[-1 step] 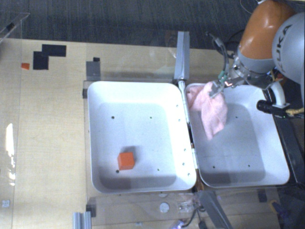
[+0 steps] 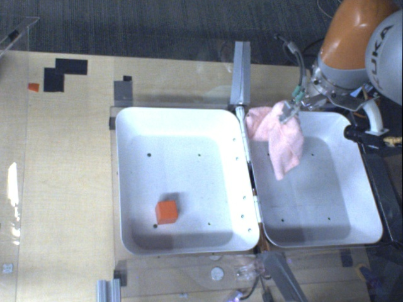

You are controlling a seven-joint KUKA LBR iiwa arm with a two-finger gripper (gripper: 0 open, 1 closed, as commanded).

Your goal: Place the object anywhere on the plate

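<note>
Claw (image 2: 291, 111): it gripped the pink cloth (image 2: 280, 140) by its top
Pink cloth: it hung over the far left corner of the right bin (image 2: 327, 225)
Orange block (image 2: 167, 212): it sat near the front of the left bin (image 2: 179, 128)

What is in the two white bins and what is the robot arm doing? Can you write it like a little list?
left bin: white and shallow, holds one small orange block near its front left
right bin: white and shallow, with a pink cloth hanging over its back left corner
pink cloth: crumpled, pinched at the top by the gripper, drooping down into the bin
arm: grey with an orange band, reaching in from the right over the right bin
plate: cannot tell which thing is meant
</note>
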